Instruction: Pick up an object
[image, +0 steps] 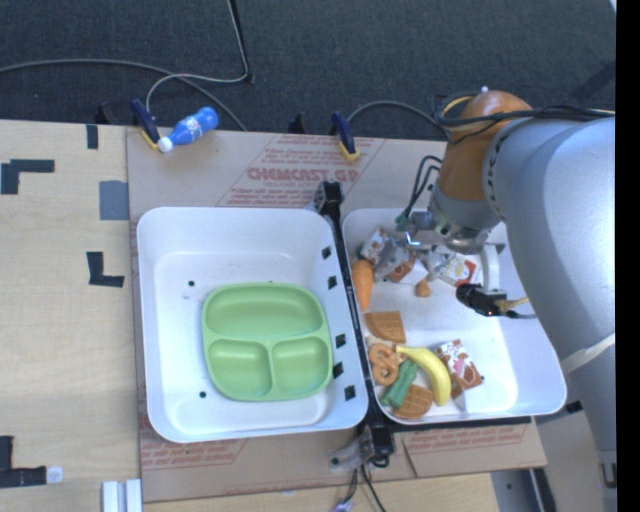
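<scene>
One small crinkly packet (388, 252) lay in the right bin (530, 372) under our gripper (432, 243), light and slippery we guessed, best pinched across its middle, not yet held.

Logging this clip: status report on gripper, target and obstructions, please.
Gripper low in the right white bin, over the crinkled snack packets. Nothing visibly held. Orange carrot and yellow banana lie untouched nearby.

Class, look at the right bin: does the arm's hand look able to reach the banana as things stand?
Probably yes. The banana lies on top of the pile at the near end of the right bin, nothing covering it, and the hand hangs over the same bin's far end.
</scene>
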